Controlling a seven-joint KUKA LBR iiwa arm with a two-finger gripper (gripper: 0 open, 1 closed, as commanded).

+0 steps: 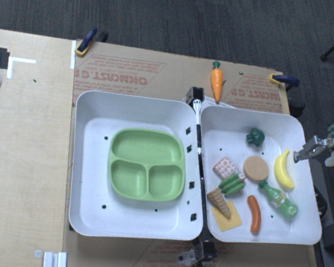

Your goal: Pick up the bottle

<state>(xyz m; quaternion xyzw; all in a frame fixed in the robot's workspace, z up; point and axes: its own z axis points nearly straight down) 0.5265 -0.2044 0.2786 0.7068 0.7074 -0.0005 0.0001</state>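
Bottle (279,200): green, lying flat at 4 o'clock in the right bin (300,228), just inside its right wall; open floor below it. Sausage (254,214) at its 8 o'clock, banana (283,169) at 12. Jaws (304,154) over the right rim; spread cannot be told. Cardboard (120,73) lettering mirrored, unreadable.

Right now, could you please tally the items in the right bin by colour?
Green: 3, bottle, broccoli, cucumber
Yellow: 2, banana, cheese
Tan: 2, cookie, cone
Red: 1, sausage
Pink-checked: 1, wafer
Total: 9
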